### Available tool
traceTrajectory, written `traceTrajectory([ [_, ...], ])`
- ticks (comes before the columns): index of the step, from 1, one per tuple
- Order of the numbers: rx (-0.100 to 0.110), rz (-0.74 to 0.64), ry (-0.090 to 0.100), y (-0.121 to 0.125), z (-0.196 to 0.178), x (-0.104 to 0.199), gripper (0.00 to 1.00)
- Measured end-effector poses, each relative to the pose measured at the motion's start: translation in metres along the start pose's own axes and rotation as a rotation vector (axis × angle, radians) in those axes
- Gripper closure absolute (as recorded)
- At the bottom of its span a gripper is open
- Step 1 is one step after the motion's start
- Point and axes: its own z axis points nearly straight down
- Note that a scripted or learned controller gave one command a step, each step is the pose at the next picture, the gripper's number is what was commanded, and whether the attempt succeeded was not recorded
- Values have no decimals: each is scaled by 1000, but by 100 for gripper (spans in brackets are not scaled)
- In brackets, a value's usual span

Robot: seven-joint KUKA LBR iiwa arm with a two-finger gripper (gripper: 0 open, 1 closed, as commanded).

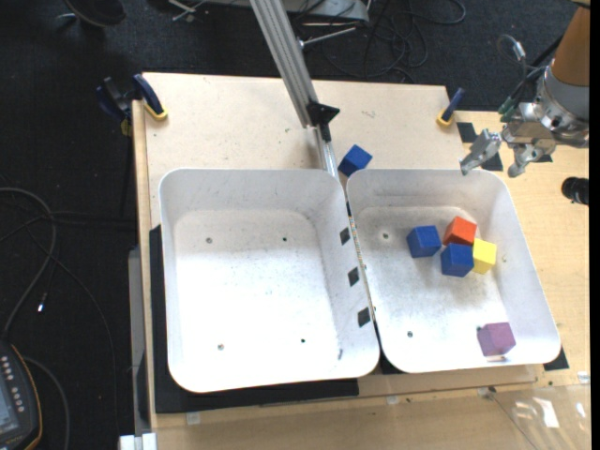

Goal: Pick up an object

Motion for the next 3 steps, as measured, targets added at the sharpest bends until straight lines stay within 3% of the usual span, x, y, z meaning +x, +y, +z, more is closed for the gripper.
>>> traceTrajectory([
  [1, 10, 4, 4, -51, 106, 22, 0],
  [2, -8, 2, 0, -40, 122, 47, 0],
  [3, 2, 3, 3, -94, 156, 81, 0],
])
